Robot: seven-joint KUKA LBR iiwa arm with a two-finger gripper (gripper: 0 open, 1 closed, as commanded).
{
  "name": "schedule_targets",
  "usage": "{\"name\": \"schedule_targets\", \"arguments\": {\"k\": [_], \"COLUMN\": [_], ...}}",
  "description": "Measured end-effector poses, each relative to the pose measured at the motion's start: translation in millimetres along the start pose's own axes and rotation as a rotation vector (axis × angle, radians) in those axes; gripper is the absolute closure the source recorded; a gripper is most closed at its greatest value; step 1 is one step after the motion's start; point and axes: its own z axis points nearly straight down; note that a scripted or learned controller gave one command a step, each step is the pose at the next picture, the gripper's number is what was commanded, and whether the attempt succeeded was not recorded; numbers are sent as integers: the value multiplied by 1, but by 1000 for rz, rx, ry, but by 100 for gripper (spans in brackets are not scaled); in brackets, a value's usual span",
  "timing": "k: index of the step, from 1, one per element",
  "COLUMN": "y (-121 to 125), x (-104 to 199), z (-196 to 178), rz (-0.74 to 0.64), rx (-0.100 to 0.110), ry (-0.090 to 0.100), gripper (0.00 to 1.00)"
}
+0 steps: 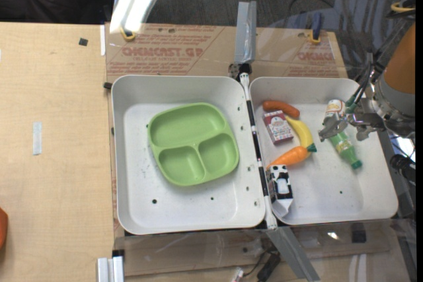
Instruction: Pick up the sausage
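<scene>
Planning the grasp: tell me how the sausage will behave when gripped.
The sausage looks round and smooth, so it may roll or slip sideways. It appears to be a small toy, probably light. The red box and banana lie close, so it could nudge them.

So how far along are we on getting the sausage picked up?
Nothing looks done yet. The sausage lies at the back of the right bin, beside the red carton and the banana. The gripper is over the same bin, off to the side near a green bottle, apart from the sausage. Left: move across to the sausage, grasp it and lift it.
</scene>
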Motion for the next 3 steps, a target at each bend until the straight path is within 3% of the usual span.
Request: {"name": "schedule_targets", "arguments": {"k": [1,2,3], "y": [51,52,126], "x": [46,44,80], "z": [113,102,-3], "rz": [-163,-157,-139], "rx": [-1,-5,-3], "ry": [0,-2,-2], "gripper": [0,100,100]}}
